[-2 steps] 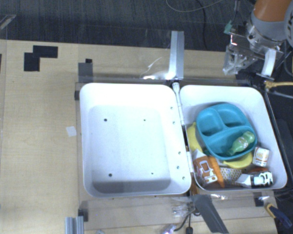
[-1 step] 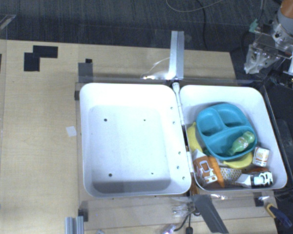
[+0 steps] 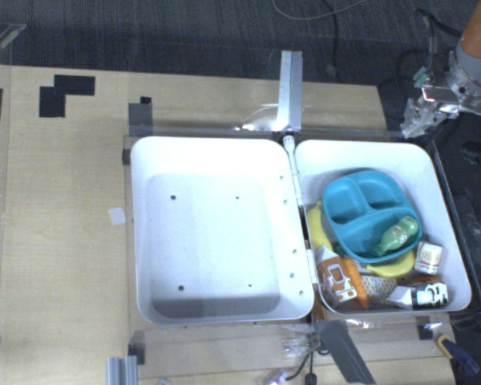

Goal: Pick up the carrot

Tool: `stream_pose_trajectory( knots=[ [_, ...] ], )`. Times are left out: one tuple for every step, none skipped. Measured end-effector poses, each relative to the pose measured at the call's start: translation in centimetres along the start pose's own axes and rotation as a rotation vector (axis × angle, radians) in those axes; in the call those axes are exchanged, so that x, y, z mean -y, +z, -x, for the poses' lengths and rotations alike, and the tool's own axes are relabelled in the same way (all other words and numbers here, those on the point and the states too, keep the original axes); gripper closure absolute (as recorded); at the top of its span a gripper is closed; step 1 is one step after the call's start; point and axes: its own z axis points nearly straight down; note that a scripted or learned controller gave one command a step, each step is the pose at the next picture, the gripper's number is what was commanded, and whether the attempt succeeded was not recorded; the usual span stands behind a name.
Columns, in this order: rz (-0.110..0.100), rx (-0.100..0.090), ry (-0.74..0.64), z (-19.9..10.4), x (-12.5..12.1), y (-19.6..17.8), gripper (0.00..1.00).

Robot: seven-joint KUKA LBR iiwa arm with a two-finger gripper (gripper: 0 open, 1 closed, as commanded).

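Gripper [image 3: 421, 117] is seen beyond the far right corner of the right bin [image 3: 433, 167], its state unclear. Inside that bin, the carrot [image 3: 355, 281] is found near the front wall.

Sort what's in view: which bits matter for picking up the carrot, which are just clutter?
Job:
- carrot, lying in the right bin near its front edge
- gripper, above the right bin's back right corner

Clutter:
- blue divided plate
- green bottle
- yellow plate
- small jar
- left bin
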Motion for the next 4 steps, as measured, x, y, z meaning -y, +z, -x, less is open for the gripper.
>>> stream_pose_trajectory(
  knots=[
    [0.003, 0.0, -0.063, -3.2, 0.1, -4.3, 1.0],
    [0.004, -0.001, 0.03, -8.5, 0.3, -13.6, 1.0],
    [0.0, -0.002, 0.024, -15.0, 0.6, -11.3, 1.0],
    [0.002, -0.003, 0.101, -24.2, 2.7, -16.9, 1.0]
  ],
)
